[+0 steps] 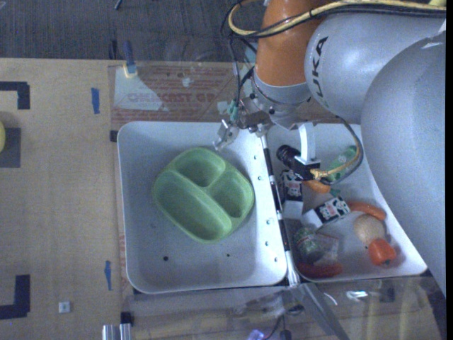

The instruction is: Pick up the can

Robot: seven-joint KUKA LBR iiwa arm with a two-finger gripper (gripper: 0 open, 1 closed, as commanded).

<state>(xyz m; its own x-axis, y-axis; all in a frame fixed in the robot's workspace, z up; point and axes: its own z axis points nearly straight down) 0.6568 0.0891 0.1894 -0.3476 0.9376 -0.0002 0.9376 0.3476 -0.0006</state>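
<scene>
The can (pixel 310 241) lies on its side in the near part of the right bin (pixel 405 255); it has a greenish label and sits among other items. My gripper (pixel 224 136) hangs over the far edge of the left bin (pixel 134 211), just beyond the green divided plate (pixel 204 193). It is well away from the can, to the can's left and farther back. Nothing shows in the gripper.
Around the can in the right bin lie a red item (pixel 323 268), two black-and-white cartons (pixel 331 210) (pixel 293 185), an orange carrot (pixel 366 209), a pale round vegetable (pixel 369 227), an orange piece (pixel 382 251) and a green item (pixel 346 154). The arm covers that bin's far right.
</scene>
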